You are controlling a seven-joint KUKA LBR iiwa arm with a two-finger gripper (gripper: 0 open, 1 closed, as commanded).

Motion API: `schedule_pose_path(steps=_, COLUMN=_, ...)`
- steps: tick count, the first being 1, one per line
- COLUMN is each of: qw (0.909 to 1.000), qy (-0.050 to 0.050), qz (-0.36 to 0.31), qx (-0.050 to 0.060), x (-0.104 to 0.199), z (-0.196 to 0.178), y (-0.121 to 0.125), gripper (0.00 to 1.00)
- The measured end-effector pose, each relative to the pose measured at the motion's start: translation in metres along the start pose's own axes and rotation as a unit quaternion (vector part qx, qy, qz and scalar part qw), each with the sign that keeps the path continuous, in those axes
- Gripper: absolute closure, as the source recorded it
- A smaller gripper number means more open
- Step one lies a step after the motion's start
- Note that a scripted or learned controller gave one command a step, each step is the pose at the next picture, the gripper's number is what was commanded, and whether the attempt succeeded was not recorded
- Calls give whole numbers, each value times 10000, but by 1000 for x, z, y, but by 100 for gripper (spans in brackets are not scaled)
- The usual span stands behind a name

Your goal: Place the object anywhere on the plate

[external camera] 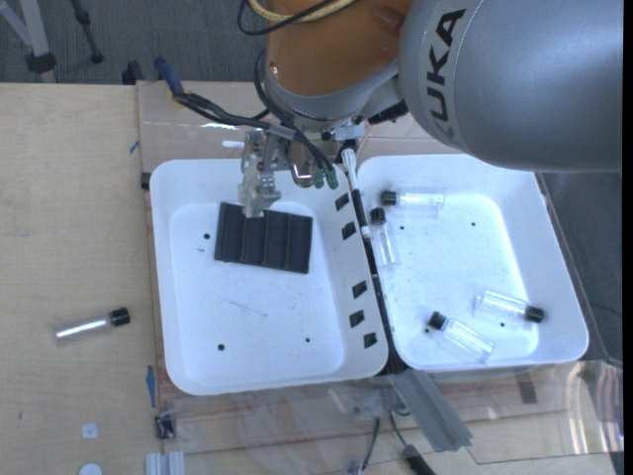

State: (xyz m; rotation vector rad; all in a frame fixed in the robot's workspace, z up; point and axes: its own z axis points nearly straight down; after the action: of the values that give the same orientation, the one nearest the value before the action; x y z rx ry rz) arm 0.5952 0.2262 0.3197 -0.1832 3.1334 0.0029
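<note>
Grey arm [514, 57] with an orange band fills the upper right of the frame, reaching down into the left bin [198, 364]. Claw [259, 198] hangs over the upper middle of that bin, its tip at the top edge of a dark ribbed plate [264, 239] lying flat on the bin floor; cannot tell if the claw is apart or together, too cluttered. Four clear vials with black caps sit in the right bin [564, 295]: one at upper left [413, 200], one along the left wall [382, 240], two at lower right [506, 306] [458, 333]. Another vial [91, 324] lies on the desk [69, 186] at the left of the frame, well apart from the bins.
</note>
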Motion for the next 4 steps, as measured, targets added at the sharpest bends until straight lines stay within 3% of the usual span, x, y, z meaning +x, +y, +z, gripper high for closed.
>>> schedule_pose_path(steps=1, qw=9906, qy=9, qz=-1367, qx=0, x=-9, z=31, y=-2, gripper=100)
schedule_pose_path(steps=2, qw=9110, qy=-43, qz=-4124, qx=0, x=-40, z=-115, y=-25, gripper=100)
schedule_pose_path(steps=3, qw=9148, qy=-7, qz=-4039, qx=-8, x=-3, z=16, y=-13, gripper=100)
schedule_pose_path(steps=4, qw=8317, qy=-34, qz=-5552, qx=0, x=-37, z=-22, y=-35, gripper=100)
